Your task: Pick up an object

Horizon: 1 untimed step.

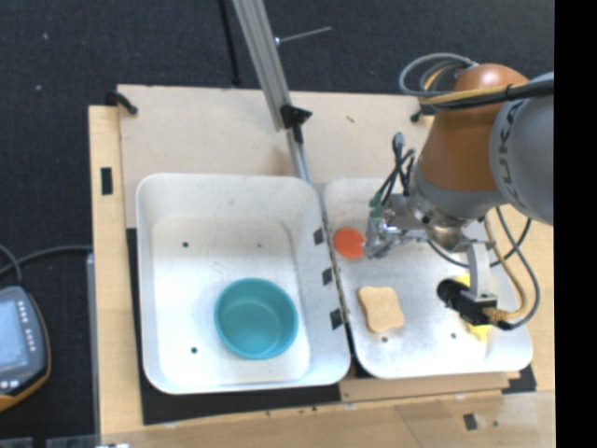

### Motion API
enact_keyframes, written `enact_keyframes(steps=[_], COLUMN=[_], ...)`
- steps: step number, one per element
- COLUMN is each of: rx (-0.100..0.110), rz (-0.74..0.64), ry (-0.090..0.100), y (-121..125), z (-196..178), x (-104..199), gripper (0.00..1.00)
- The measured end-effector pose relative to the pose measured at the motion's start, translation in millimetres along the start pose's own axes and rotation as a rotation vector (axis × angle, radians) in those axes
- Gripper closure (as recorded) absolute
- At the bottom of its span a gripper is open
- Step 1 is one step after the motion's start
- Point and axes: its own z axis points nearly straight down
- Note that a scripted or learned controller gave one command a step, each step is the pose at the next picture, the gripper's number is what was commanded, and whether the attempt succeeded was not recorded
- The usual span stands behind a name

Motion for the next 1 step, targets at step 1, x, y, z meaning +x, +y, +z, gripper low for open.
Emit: enact_keyframes(steps=[1], rx=[0.001], rz=[0.005], ry=[-0.001], y=[-8.0], z=[-8.5], x=[51.9], gripper=[1.0])
